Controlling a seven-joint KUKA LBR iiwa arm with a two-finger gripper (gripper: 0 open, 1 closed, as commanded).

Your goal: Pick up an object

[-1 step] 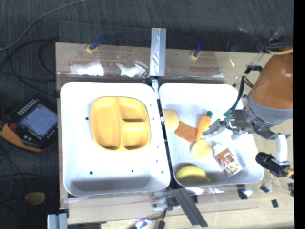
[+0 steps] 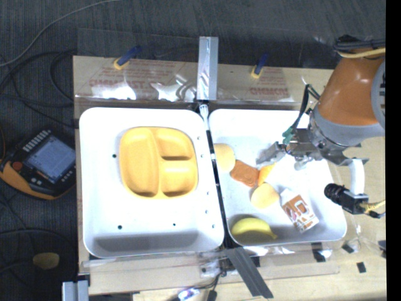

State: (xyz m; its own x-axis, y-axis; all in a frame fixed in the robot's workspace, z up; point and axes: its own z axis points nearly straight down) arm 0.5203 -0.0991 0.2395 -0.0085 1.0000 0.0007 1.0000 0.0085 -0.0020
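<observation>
Orange and yellow toy foods crowd the right bin (image 2: pixel 326 227), and my gripper (image 2: pixel 280 150) hangs over them with fingers apart, clamped on nothing. Closing now, I might nudge the small orange piece (image 2: pixel 267 171) against the orange block (image 2: pixel 245 174) and pinch neither.

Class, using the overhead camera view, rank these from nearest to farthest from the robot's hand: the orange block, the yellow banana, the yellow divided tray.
1. Orange block, just left of the hand, right bin.
2. Yellow banana, right bin's front edge.
3. Yellow divided tray, left bin.
</observation>
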